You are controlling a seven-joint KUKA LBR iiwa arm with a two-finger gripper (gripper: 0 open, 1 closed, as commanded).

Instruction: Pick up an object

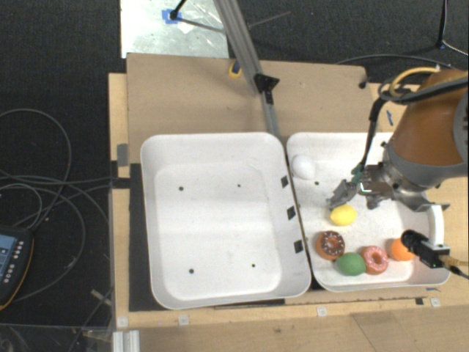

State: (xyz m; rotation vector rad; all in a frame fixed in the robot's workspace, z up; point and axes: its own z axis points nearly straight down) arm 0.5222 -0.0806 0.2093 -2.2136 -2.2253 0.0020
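In the right bin [330, 149] lie several small objects: a white ball [303, 167] at its far left corner, a yellow lemon-like piece [343, 215] in the middle, and along the near edge a chocolate donut [330, 245], a green ball [351, 263], a pink donut [376, 259] and an orange ball [400, 250]. My gripper [357, 198] hangs low over the middle of this bin, just above and right of the yellow piece. Its fingers are spread open with nothing between them; the left fingertip [340, 196] is close to the yellow piece's top.
The left bin [157, 196] adjoins the right one, with black clips along the shared wall. A grey pole [245, 42] slants in from the top and ends near the bins' far junction. The arm's body [432, 134] covers the right bin's far right part.
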